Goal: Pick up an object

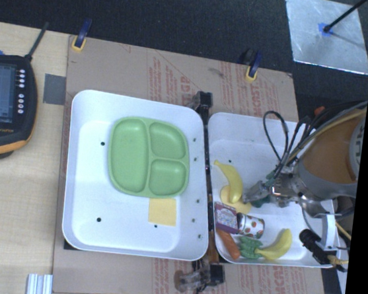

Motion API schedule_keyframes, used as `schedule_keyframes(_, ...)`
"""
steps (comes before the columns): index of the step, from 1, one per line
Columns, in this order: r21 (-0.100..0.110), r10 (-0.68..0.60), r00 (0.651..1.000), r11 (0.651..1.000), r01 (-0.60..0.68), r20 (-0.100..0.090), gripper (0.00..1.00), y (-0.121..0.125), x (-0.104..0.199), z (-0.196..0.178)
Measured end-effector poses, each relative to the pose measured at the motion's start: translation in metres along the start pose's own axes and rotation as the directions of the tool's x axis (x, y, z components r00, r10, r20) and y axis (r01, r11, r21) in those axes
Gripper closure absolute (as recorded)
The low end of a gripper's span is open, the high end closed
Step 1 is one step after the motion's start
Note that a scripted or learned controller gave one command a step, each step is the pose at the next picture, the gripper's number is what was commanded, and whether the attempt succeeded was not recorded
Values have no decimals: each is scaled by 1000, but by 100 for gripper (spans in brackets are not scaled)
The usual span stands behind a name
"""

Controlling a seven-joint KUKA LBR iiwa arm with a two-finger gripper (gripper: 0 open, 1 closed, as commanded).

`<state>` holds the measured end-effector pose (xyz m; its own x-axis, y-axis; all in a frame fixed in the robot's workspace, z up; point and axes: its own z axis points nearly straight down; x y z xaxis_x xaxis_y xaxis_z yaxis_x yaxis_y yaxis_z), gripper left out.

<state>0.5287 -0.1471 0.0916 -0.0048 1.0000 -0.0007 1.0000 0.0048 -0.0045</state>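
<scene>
The gripper sits low in the right bin, at the end of the arm that comes in from the right with black cables looping above it. Its tips are a dark blur against the bin floor, so how far the jaws are parted cannot be told, and nothing can be seen between them.

Just left of the jaws, touching or nearly so, lies a yellow banana, its curve running up and away to the left. Below the jaws and a little left is a small can on its side, with a purple packet against its left end. Further below lie a carrot, something green and a second banana — all bunched along the bin's near edge, close under the gripper but apart from it.

Well to the left of the jaws, across the divide between bins, the left bin holds a green divided plate and, just below it, a flat yellow square. Far off to the left, on the bench beside the bins, rests a pendant with a screen and orange trim.
</scene>
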Motion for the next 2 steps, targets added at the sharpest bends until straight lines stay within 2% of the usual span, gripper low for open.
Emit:
schedule_keyframes(1, -2, -2, 1000, 1000, 2, 1, 0, 47, 43, -1)
schedule_keyframes(2, -3, 1, 1000, 1000, -1, -1, 0, 123, 9, -1)
